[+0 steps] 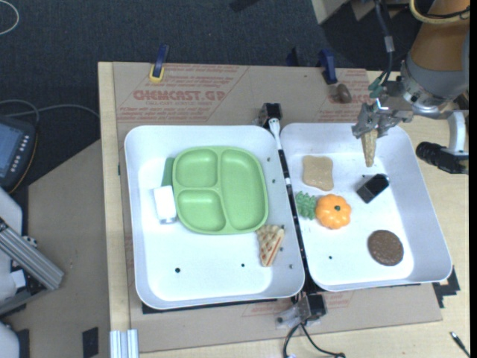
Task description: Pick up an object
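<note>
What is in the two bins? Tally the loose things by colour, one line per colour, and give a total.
Green: 2 (divided plate, leafy toy)
White: 1 (small block)
Tan: 2 (sandwich toy, bread slice)
Orange: 1 (pumpkin)
Black: 1 (block)
Brown: 1 (round patty)
Total: 8

Grey arm (436,73) with orange band
</note>
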Controlling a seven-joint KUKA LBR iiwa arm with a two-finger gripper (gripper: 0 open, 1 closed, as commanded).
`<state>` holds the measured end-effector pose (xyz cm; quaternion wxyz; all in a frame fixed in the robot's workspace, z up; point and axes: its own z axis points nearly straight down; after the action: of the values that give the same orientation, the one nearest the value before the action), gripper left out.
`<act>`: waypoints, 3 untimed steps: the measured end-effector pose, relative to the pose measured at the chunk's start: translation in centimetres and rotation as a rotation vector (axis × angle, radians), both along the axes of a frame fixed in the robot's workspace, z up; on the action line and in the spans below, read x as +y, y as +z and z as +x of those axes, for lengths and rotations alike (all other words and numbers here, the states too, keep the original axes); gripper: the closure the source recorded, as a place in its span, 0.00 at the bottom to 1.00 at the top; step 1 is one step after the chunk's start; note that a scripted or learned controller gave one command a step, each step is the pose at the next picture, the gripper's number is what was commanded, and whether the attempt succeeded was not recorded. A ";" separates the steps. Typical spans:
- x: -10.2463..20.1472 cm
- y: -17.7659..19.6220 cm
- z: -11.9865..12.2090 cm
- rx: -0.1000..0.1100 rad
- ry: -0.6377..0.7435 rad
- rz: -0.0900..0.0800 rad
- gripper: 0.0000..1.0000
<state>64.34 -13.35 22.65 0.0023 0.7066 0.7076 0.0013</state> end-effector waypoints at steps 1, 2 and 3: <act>4.9 -1.1 -1.6 0.008 0.003 0.003 1.00; 9.9 0.5 -4.4 0.008 0.003 0.004 1.00; 10.6 0.7 -4.1 0.004 0.001 0.002 1.00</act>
<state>60.27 -2.78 23.39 0.0003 0.7064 0.7078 0.0005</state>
